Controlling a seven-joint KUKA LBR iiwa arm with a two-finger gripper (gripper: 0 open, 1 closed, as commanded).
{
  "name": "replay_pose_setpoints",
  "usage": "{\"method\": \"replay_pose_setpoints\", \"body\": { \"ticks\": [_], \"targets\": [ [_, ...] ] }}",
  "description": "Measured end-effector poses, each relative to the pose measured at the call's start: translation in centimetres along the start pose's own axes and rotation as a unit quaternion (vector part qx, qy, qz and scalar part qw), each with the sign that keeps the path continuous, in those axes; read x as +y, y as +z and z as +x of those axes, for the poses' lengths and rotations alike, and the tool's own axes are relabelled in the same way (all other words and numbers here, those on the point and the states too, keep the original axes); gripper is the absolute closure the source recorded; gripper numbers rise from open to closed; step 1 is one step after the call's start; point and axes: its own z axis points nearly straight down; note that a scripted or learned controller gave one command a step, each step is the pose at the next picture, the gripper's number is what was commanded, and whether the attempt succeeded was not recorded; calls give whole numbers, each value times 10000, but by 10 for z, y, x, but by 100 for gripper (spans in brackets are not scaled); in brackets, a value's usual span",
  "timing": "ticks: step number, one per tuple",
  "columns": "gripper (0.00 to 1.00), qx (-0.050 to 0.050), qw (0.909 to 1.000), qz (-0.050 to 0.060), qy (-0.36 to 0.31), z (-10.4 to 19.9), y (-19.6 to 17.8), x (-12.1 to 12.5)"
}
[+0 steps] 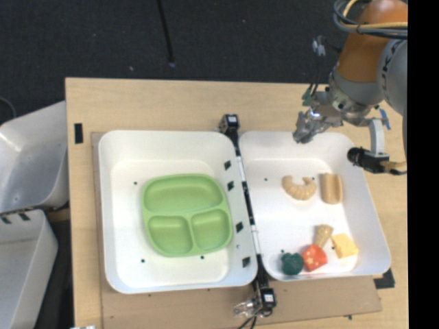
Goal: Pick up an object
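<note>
The arm bends in from the right and points down. Its tool hangs over the back edge of the right bin. How wide the tool is cannot be told. The croissant lies in that bin, near a brown roll.

My tabletop looks like pale, matt wood. Both white bins seem smooth plastic with a faint sheen. The green tray is smooth, matt plastic; my gripper looks like dull grey metal.
</note>
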Motion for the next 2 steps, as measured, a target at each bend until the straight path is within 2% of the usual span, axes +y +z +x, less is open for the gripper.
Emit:
{"method": "replay_pose_setpoints", "body": {
  "ticks": [1, 2],
  "targets": [
    [100, 3, 10000, 13, -26, 46, 5, -14],
    [100, 12, 10000, 6, -40, 105, -1, -13]
  ]
}}
